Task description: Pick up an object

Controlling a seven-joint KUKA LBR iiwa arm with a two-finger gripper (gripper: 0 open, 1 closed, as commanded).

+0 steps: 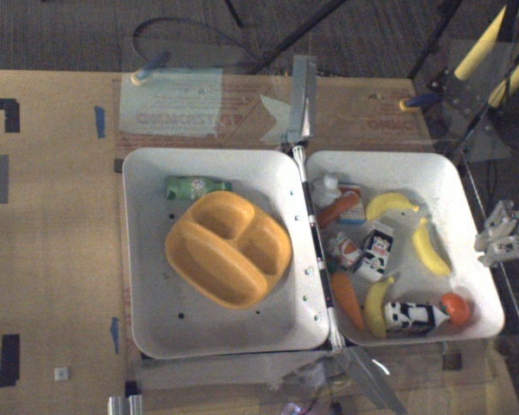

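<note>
**Gripper parked off the right bin, nothing picked yet**

I read the task loosely: any object will do, and the candidates all sit in the right bin (pixel 467 199). Along its right wall lies a banana (pixel 432 248), well apart from the rest, which I judge the easiest take. A second banana (pixel 391 203) curves near the far edge, and a third (pixel 376 306) lies toward the near edge, touching a black-and-white carton (pixel 415 316) with an orange ball (pixel 456 308) at the near right corner. A smaller cow-print carton (pixel 376 252) rests in the middle, and a carrot (pixel 347 299) runs along the left wall. The clutter by that left wall is packed tight, likely just tumbled there.

The left bin (pixel 147 258) carries an orange divided plate (pixel 228 248) at its centre, with a green packet (pixel 196 186) just beyond it near the far edge.

My gripper (pixel 500 240) hangs outside the right bin's right edge, touching nothing I can see and carrying nothing. It is small and blurred there, so I cannot tell how far it is spread.
</note>
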